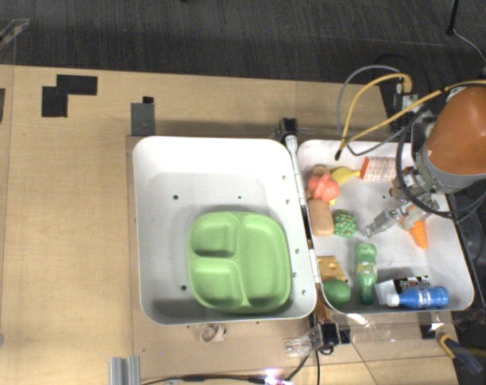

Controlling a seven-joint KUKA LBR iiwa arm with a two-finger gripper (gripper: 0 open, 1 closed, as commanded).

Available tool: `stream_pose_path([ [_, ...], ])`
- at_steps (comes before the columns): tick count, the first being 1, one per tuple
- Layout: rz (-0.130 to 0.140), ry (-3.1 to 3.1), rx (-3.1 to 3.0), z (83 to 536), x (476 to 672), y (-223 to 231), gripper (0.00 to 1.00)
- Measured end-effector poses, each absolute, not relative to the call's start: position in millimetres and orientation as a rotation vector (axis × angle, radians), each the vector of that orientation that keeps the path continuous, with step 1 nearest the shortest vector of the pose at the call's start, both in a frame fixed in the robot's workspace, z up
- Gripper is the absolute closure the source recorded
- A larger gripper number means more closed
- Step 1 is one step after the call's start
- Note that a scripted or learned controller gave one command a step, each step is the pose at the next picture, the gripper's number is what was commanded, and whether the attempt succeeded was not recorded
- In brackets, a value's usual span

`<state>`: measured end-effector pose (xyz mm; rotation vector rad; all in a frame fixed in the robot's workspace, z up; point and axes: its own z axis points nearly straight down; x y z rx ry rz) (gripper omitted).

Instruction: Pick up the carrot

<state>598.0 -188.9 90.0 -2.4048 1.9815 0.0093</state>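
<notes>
1. the carrot lies in the right bin, near its right wall.
2. the gripper hangs just left of the carrot, apart from it; its grip cannot be told.
3. a green tray sits in the left bin.

The carrot is a small orange wedge lying on the white floor of the right-hand bin, just to the right of the end effector, its narrower end pointing down-frame.
</notes>
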Motion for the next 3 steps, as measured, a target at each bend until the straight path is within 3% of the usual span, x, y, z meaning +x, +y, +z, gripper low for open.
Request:
stream_pose_path([
  [1, 0.018, 1.715, -2.61, 87.9, 644.3, -183.7, 0.0],
  [2, -0.014, 1.301, -2.85, 137.2, 662.2, -194.8, 0.0],
  [3, -0.025, 0.975, -2.981, 91.4, 673.1, -197.4, 0.0],
])
